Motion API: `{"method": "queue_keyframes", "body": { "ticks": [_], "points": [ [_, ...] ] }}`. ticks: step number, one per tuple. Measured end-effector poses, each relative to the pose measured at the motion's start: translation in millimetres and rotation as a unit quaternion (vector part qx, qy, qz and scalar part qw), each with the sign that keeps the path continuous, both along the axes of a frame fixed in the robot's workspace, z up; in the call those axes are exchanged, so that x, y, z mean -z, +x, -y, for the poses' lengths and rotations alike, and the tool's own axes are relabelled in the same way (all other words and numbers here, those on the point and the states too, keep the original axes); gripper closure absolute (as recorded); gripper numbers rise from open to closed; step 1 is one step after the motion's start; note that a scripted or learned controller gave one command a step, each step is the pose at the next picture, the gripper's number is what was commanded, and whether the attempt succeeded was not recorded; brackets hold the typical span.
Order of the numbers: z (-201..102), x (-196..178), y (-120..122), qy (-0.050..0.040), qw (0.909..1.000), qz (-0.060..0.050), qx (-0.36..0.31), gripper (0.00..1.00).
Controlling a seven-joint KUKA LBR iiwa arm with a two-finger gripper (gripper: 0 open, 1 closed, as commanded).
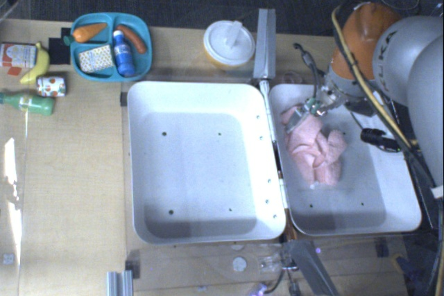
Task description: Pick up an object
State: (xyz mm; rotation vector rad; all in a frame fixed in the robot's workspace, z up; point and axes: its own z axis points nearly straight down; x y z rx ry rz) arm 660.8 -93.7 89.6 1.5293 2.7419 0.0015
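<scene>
A crumpled pink cloth (319, 150) lies in the right white bin (388, 211), toward its left half. My gripper (311, 109) reaches down from the right onto the cloth's upper left corner, where the fabric bunches up around its tip. The grey arm with its orange band (361, 35) rises behind it at the top right.
The left white bin (201, 163) sits beside the right one, with a metal divider (264, 45) behind them. On the bench at the left are a blue tray of toy food (111, 46), a white lidded cup (229, 43), a banana, a can and a green bottle. Cables hang along the arm.
</scene>
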Motion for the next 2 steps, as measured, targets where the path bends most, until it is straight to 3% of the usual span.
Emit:
{"method": "queue_keyframes", "body": {
  "ticks": [1,2],
  "points": [
    [-1.4,-12.4,3.3,0.0003,1.0000,0.006,-0.001,1.00],
    [-52.7,-97.0,9.5,0.0003,0.9999,0.002,0.015,1.00]
  ]
}}
